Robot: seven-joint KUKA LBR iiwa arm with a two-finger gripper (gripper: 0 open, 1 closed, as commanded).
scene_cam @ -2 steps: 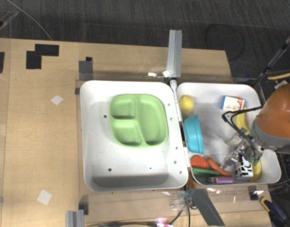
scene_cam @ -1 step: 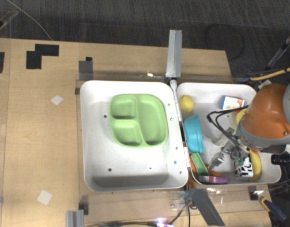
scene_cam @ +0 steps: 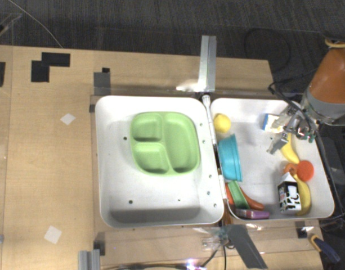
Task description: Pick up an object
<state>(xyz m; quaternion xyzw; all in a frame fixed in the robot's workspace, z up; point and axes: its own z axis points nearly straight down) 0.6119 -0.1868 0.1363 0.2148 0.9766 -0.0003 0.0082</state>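
Bins, plate and claw at the bench

Plate [scene_cam: 162, 142], green with three sections, lies alone in the left bin [scene_cam: 113, 201], near its middle and slightly toward 12 o'clock. Just across the divider, in the right bin [scene_cam: 256, 162], a lemon [scene_cam: 222, 122] sits at the 11 o'clock corner. At 6 o'clock from the lemon, a blue bowl [scene_cam: 229, 157] stands on edge against the divider. Below the bowl, at the 7 o'clock corner, lie an orange carrot-like piece [scene_cam: 242, 198] and a purple marker [scene_cam: 256, 213]. A black-and-white carton [scene_cam: 289, 197] rests at 5 o'clock beside a banana [scene_cam: 299, 180], with a small orange ball [scene_cam: 304, 170] touching the banana. The claw [scene_cam: 283, 138] hangs over the bin at 2 o'clock, its fingers slightly parted, nothing visibly between them. A small blue-and-white packet [scene_cam: 269, 121] lies just at 10 o'clock from the claw.
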